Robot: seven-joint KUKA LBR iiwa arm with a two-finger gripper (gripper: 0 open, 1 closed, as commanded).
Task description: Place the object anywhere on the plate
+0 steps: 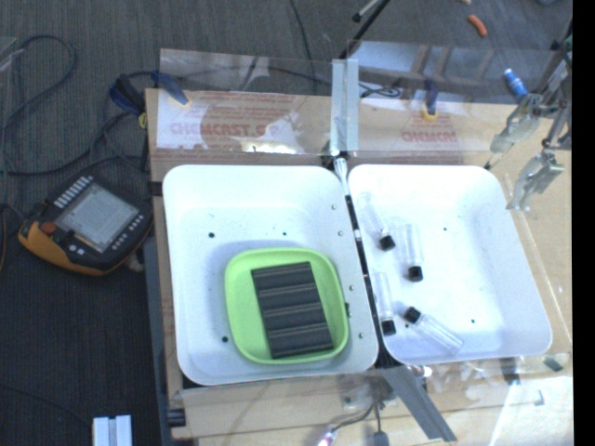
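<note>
Two white bins are set side by side on the bench, w/ a thin divider between them. Left bin (186, 212) carries a green plate (240, 277), parked toward the bin's front edge, approx. centred left-to-right; a dark ribbed block (291, 309) lies on it and covers most of the plate's middle, so only the green rim and corners are left bare. Placement room is judged tight unless the object is rested on the block.

Right bin (483, 249) holds several clear vials w/ black caps (409, 254), scattered along its left side near the divider, some lying flat; one lies toward the front-left corner. These are taken to be the task objects; none is on the plate yet.

Gripper (532, 170) is seen at the right bin's far right corner, above the rim, well apart from the vials. Nothing is seen between its fingers; whether they are spread or closed can't be told at this res.
</note>
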